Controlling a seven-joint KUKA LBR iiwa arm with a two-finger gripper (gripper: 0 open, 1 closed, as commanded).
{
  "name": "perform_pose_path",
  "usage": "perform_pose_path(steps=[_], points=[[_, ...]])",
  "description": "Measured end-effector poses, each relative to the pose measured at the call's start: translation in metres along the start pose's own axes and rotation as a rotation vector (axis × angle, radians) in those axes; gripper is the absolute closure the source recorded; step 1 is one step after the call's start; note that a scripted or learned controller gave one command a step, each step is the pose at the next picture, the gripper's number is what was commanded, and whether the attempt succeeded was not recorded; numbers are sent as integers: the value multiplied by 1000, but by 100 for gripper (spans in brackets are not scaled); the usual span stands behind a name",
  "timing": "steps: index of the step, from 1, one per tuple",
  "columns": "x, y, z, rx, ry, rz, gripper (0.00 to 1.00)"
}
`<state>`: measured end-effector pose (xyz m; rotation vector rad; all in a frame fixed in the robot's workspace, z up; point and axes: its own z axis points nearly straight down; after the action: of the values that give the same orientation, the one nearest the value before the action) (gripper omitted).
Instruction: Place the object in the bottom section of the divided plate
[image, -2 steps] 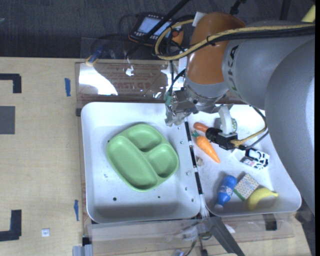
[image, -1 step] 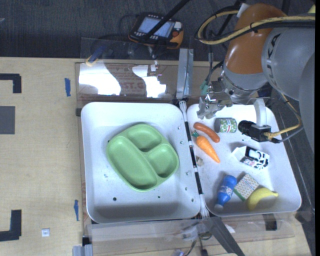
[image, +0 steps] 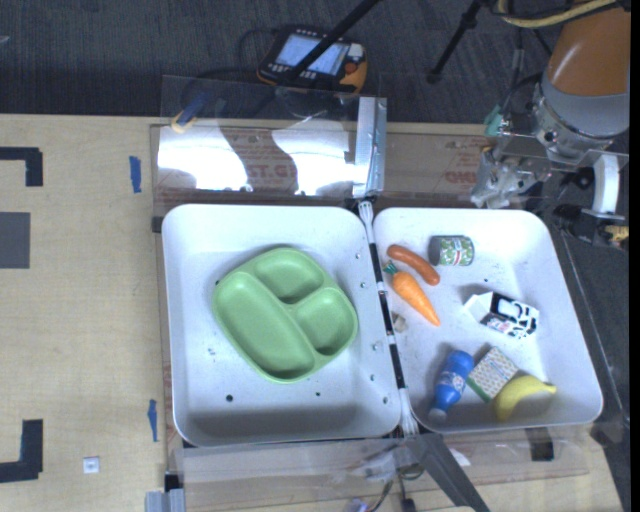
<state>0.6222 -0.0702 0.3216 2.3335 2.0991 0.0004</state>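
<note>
A green divided plate (image: 285, 312) lies in the left bin (image: 200, 240), with one large section and two smaller ones, nothing in them. The right bin (image: 560, 290) holds a toy carrot (image: 415, 298), a red sausage (image: 413, 263), a small green can (image: 451, 250), a black-and-white carton (image: 506, 314), a blue bottle (image: 452, 380), a patterned box (image: 492, 373) and a yellow banana (image: 522, 396). My gripper (image: 503, 186) hangs above the right bin's far edge, up at the right, away from all the objects.
A clear plastic sheet with a metal bracket (image: 370, 145) stands behind the bins. A handheld controller (image: 312, 58) lies beyond it. The raised ridge between the two bins (image: 380, 300) runs down the middle.
</note>
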Motion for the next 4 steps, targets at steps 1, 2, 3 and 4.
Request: perform_pose_path(steps=[1, 2, 3, 4], points=[[-87, -29, -114, 1, 0, 123, 100], [-69, 52, 37, 3, 1, -37, 100], [-120, 58, 37, 1, -1, 517, 100], [-140, 60, -57, 1, 0, 549, 100]])
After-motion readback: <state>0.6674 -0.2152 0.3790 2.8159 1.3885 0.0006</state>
